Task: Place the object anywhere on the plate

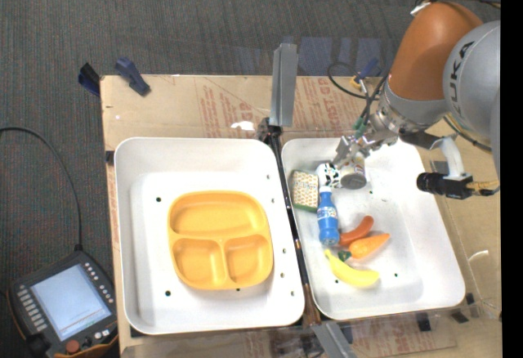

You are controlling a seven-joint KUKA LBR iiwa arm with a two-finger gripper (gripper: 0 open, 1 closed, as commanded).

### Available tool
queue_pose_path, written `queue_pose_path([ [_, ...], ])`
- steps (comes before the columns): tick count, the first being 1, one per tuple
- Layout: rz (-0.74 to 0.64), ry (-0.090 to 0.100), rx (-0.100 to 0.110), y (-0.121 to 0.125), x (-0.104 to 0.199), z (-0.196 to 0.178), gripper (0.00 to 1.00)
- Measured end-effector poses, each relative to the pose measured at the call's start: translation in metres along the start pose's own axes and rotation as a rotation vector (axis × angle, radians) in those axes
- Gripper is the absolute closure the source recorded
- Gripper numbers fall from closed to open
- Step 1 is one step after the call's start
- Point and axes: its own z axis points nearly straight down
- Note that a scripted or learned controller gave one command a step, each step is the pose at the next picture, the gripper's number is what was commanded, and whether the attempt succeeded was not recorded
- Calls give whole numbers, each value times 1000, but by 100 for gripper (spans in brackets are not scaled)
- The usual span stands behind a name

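Sits at the far end of the right bin (441, 266), just beside the gripper (353, 154): small object (328, 175), roundish, blotched black and white. Too small to tell axis or heading. Cannot tell gripper's opening or hold.

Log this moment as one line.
gripper: over right bin, top left, holding nothing seen | plate: left bin, bare | bottle, carrot, banana: right bin
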Motion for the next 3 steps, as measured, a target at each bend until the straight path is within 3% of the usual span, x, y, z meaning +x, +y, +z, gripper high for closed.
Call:
queue_pose_path([
  [1,-131,1,2,18,63,7,100],
  [2,-397,2,3,-2,144,7,100],
  [3,-396,1,3,-3,143,7,0],
])
